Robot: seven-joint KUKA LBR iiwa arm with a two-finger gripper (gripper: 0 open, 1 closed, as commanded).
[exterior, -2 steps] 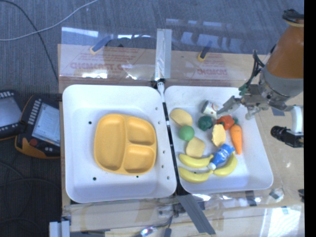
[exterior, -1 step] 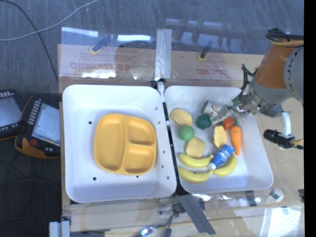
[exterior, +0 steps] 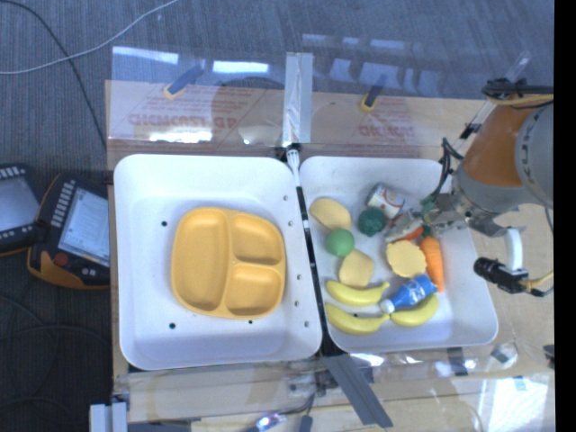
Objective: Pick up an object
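Carrot lies in the right bin, beside a yellow slice and above a blue bottle resting on two bananas. I see the gripper low over the carrot's top end, arm reaching in from the right. A yellow tray sits in the left bin.

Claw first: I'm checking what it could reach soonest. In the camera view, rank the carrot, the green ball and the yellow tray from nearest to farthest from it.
1. Carrot: right bin, just below the claw.
2. Green ball: right bin, near the divider, well left of the claw.
3. Yellow tray: left bin, farthest.
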